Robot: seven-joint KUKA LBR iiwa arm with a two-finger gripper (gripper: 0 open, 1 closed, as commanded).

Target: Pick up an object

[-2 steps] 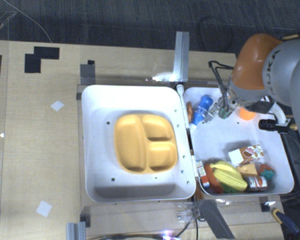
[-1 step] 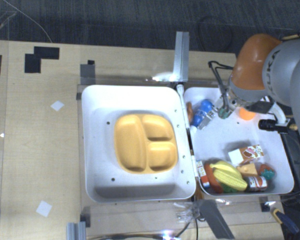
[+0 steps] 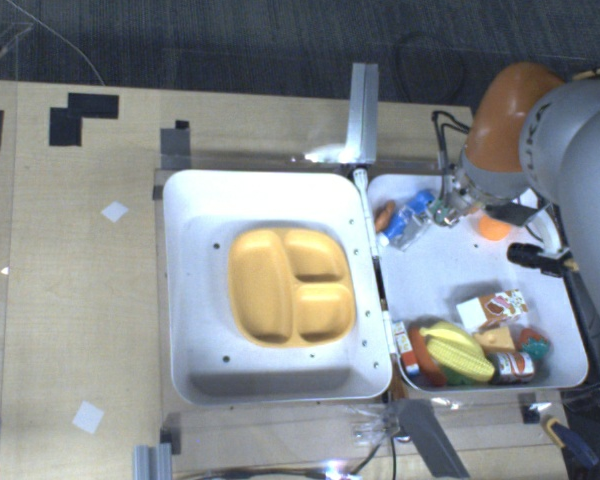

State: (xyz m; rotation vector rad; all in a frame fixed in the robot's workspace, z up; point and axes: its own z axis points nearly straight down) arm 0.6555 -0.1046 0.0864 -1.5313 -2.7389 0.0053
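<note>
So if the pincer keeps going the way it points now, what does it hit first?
Probably the blue-and-clear item lying beside the pincer near the right bin's far-left corner, though height above it is unclear from this slanted view.

Two white bins [image 3: 180, 268]: one yellow tray [image 3: 288, 286] in the left; in the right, one corn cob [image 3: 458, 353], one orange ball [image 3: 495, 228], one blue bottle [image 3: 412, 215].
</note>
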